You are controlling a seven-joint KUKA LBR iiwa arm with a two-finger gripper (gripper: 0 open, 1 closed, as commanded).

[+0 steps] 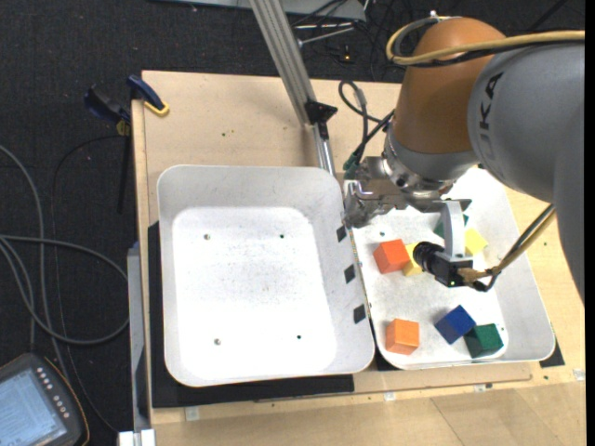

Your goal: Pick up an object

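Note:
The right bin (526,277) holds several blocks. An orange block (391,255) lies near its middle, with a small yellow piece (412,268) touching its right side. A second orange block (402,334) sits at the front. A blue block (455,323) and a green block (483,340) lie side by side at the front right. A yellow block (475,242) rests further right, partly behind the robot's bracket. My gripper (358,206) hangs low over the right bin's back left corner, up and left of the first orange block. I see nothing held in it.
The left bin (177,249) stands beside the right one, their walls meeting just left of the gripper. A slanted metal pole (284,54) rises behind the bins. The arm's bulk (465,91) covers the right bin's back part.

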